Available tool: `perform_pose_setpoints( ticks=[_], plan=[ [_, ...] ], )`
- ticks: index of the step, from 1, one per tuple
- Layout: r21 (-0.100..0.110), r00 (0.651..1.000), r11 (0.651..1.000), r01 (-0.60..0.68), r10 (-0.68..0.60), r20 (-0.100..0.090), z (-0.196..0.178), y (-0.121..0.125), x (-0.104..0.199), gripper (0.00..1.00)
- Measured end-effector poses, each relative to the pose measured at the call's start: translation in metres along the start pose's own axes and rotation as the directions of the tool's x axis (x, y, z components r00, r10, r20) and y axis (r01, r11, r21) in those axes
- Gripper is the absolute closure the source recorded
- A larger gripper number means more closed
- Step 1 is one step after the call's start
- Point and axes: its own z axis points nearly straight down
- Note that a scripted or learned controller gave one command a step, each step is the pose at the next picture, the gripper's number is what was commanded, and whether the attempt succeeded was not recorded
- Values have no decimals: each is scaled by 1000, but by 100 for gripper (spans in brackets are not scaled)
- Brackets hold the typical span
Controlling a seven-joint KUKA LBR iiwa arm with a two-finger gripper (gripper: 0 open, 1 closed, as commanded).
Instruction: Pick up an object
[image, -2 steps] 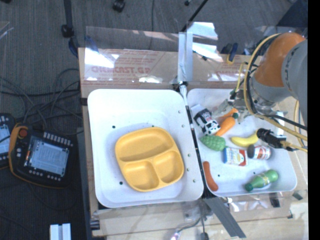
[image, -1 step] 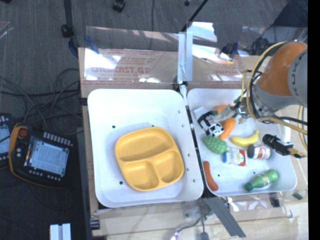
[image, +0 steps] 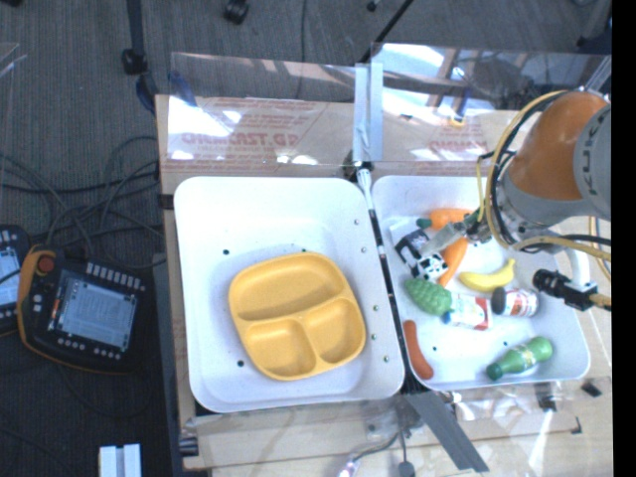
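From above, the left white shallow bin [image: 199, 366] holds a yellow plastic plate with three compartments [image: 296, 314], and the right white bin [image: 566, 366] holds a small pile of toys: a yellow banana [image: 487, 277], an orange carrot [image: 453, 255], a green bumpy vegetable [image: 427, 295], a red sausage [image: 417, 350] and a green bottle [image: 520, 357]. The grey arm with the orange band [image: 553, 147] reaches in from the right, and its black gripper [image: 415, 243] is low over the left part of this bin, just beside the carrot and a small black-and-white toy [image: 430, 264]. I cannot tell how the gripper stands or whether it pinches anything.

Grey carpet [image: 70, 97] covers the floor, with black cables [image: 75, 202] trailing across it at 9 o'clock. An office chair base [image: 179, 8] on castors stands at 11 o'clock, and a handheld control pendant [image: 79, 311] lies at 8 o'clock.
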Motion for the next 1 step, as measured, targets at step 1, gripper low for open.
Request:
perform_pose_setpoints(
  ticks=[1],
  plan=[
    [0,1000,1000,4,-4,2,-12,2,0,100]
  ],
)
